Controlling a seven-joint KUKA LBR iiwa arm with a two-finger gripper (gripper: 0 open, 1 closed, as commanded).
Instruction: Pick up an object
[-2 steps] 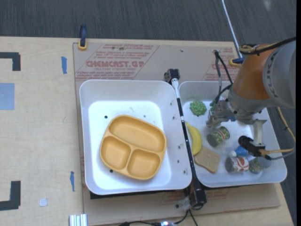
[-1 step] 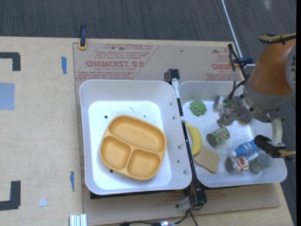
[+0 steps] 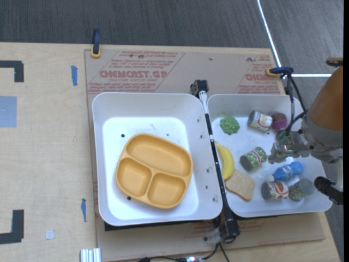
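Arm (image 3: 330,111) reaches in from right, end effector (image 3: 282,149) low over right bin (image 3: 240,207); I cannot tell its state; counter (image 3: 43,162) pale wood.

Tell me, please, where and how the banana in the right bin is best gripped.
Probably across the middle of the banana, from straight above: it lies flat along the right bin's left wall, its curved middle exposed, while its lower end meets the bread slice.

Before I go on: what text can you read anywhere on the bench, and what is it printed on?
"CHEMCAST GP": large red print on the brown board under the bins, left part. It seems to repeat to the right, too faint to read.
Small red lines above it: too blurred to read.
Can labels in the right bin: too small to read.
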